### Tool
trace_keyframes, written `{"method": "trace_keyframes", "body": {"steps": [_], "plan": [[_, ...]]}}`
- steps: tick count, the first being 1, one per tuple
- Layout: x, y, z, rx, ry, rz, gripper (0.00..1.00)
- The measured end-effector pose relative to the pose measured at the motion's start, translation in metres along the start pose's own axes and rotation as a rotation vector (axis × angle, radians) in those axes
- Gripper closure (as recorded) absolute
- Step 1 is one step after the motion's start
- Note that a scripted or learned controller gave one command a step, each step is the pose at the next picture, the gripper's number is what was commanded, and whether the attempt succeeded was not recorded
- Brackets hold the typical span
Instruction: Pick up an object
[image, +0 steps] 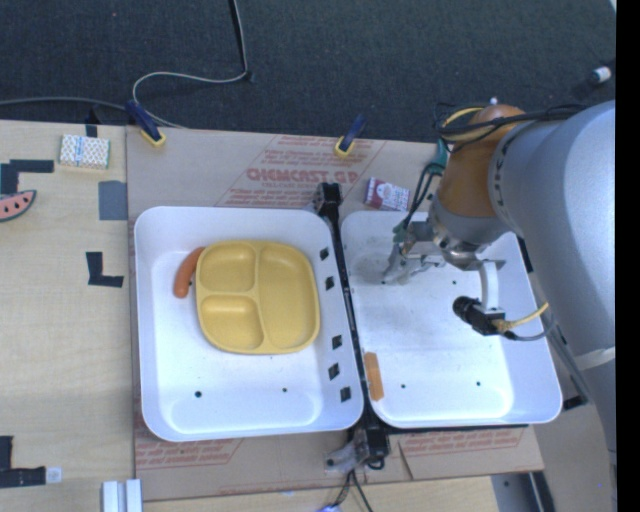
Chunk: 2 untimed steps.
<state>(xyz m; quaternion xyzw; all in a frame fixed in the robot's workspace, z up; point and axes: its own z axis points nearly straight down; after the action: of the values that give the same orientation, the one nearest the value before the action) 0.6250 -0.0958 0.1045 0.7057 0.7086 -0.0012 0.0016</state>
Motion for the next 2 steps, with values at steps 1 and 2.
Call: {"method": "trace_keyframes", "body": {"steps": [1, 2], "plan": [[0.0006, -0.0003, -0.0091, 0.002, 0.0, -0.001, 1.0], [0.0004, -0.0003, -0.009, 0.001, 0.0, -0.001, 0.0]]}}
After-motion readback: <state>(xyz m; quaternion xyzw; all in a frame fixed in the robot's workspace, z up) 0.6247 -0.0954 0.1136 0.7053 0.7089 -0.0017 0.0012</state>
